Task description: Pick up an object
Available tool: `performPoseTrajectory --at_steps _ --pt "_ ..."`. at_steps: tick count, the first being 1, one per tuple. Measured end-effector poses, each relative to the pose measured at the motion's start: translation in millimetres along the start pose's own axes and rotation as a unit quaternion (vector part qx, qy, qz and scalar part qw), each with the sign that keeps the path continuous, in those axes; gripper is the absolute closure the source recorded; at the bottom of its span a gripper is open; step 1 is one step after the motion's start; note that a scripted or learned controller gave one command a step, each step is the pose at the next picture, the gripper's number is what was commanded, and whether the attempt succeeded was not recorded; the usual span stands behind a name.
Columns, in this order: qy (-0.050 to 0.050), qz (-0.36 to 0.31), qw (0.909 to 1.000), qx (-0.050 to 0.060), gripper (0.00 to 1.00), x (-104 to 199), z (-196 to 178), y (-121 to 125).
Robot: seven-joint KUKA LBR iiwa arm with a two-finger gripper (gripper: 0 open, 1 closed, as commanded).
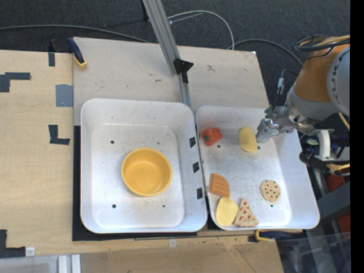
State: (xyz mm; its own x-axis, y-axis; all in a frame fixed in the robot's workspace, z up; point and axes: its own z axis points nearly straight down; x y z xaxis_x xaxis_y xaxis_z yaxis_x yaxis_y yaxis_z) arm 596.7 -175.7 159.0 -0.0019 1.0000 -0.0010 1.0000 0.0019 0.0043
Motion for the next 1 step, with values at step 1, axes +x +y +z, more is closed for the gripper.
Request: performPoseTrajectory --at_steps 1 --pt "0.000 0.000 1.0000 0.000 1.00 3.8 -60.3 8.1"
